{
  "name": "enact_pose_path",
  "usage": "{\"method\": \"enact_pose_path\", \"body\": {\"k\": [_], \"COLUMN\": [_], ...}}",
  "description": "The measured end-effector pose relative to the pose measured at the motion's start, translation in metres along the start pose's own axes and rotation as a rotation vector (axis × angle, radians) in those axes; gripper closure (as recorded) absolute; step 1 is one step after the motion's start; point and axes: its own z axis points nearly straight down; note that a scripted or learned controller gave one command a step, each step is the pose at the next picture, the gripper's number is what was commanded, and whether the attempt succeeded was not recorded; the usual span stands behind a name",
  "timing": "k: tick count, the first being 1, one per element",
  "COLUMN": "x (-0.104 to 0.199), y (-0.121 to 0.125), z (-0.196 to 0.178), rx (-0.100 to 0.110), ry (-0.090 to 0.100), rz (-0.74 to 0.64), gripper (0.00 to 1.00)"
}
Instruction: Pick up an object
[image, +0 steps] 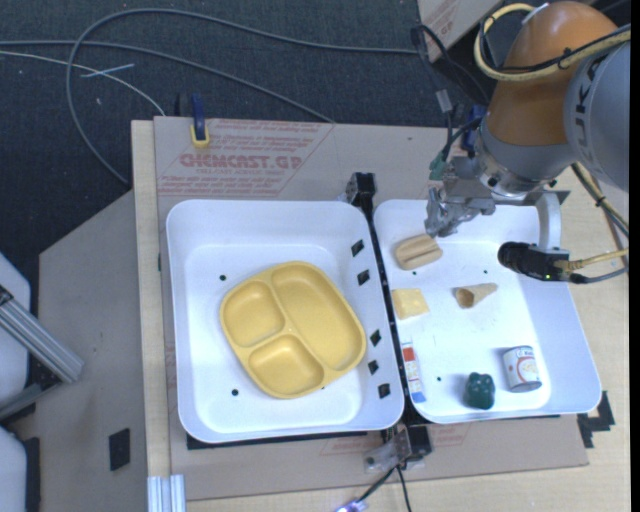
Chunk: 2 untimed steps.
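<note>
Camera view gives you the gripper (437, 226) low in the right bin (570, 330), just above the tan bread-like block (417, 251); you can't tell how it is set. Near it lie a yellow cheese square (409, 303), a cone-shaped piece (476, 294), a small can (519, 367) and a green pepper (479, 390). Your left bin (190, 300) holds a yellow divided tray (291, 328).
</note>
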Motion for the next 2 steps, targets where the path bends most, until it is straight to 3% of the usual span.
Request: {"method": "enact_pose_path", "body": {"k": [2], "x": [0.106], "y": [-0.030], "z": [0.028], "rx": [0.003], "ry": [-0.001], "rz": [0.001], "gripper": [1.00]}}
